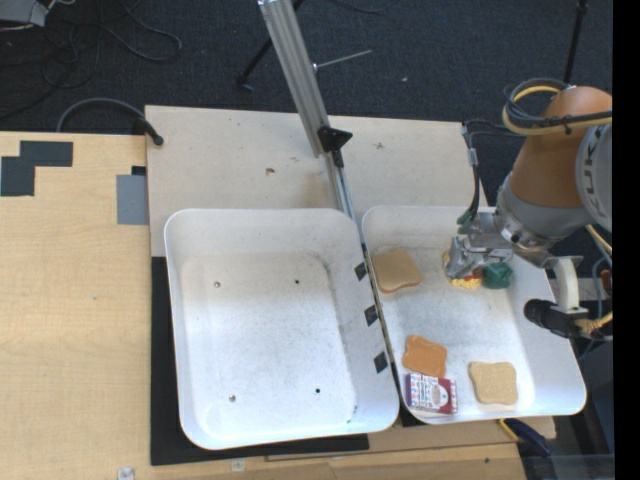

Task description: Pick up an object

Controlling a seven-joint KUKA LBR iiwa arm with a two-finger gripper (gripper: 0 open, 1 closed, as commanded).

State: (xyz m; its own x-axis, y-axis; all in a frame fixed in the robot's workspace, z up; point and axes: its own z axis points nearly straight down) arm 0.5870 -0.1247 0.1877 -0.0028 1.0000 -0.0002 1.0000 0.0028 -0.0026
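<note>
The right bin (560, 393) holds several small items. A tan bread slice (397, 269) lies near its left wall, an orange-brown piece (425, 354) sits lower down, a red and white packet (431, 393) lies at the front, and another tan slice (494, 382) is at the front right. My gripper (465, 264) reaches down at the bin's upper right, right over a yellow item (464, 281) and beside a green item (497, 276). Its fingertips are hard to make out against those items.
The left bin (190, 268) stands beside the right one, with a divider with black clips (368, 313) between them. A slanted aluminium rail (300, 73) rises behind the bins. The grey and orange arm (560, 163) fills the right side.
</note>
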